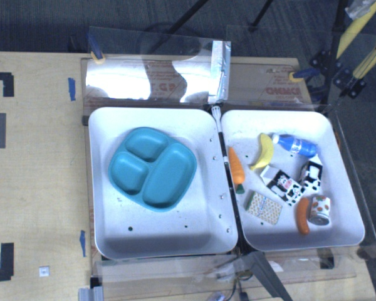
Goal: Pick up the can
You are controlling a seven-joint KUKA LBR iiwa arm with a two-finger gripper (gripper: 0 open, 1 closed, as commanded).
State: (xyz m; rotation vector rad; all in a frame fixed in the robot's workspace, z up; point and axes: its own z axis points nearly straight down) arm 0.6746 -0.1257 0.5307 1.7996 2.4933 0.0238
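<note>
Nothing of the pickup is done as far as can be judged: the can (pixel 319 210) lies untouched in the right bin (pixel 348 227), the bin on the side the arm reaches in from, in its near corner. It touches an orange sausage (pixel 302 216) on the side away from the arm's entry, with a cow-patterned toy (pixel 311 174) just beyond. The approach, descent, grip and lift all remain. The arm's pose, and whether the gripper is open or closed, cannot be told.
</note>
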